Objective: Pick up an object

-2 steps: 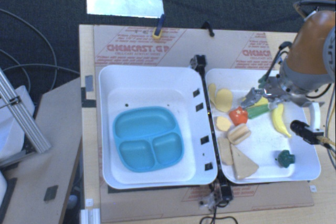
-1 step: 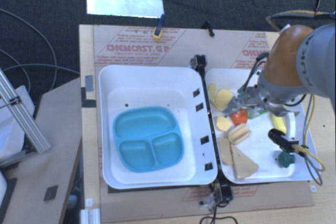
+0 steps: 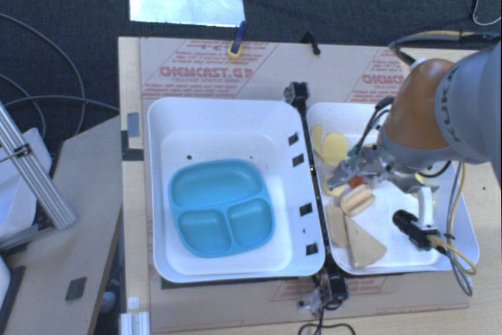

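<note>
My gripper (image 3: 342,173) hangs low over the left half of the right white bin (image 3: 455,255). Just beneath and to its right lies a tan bun-shaped piece (image 3: 358,202) with a small red bit at its upper edge. A round yellow piece (image 3: 336,145) and a paler yellow piece (image 3: 318,139) lie just beyond the gripper, toward the bin's far left corner. A tan wedge (image 3: 365,245) and a flat tan slab (image 3: 337,227) rest near the bin's front. Nothing is visibly held.
The left white bin (image 3: 227,118) holds a blue three-compartment tray (image 3: 222,205). A black divider with clips (image 3: 307,169) runs between the bins. The grey arm with its orange band (image 3: 423,110) covers the right bin's far right part.
</note>
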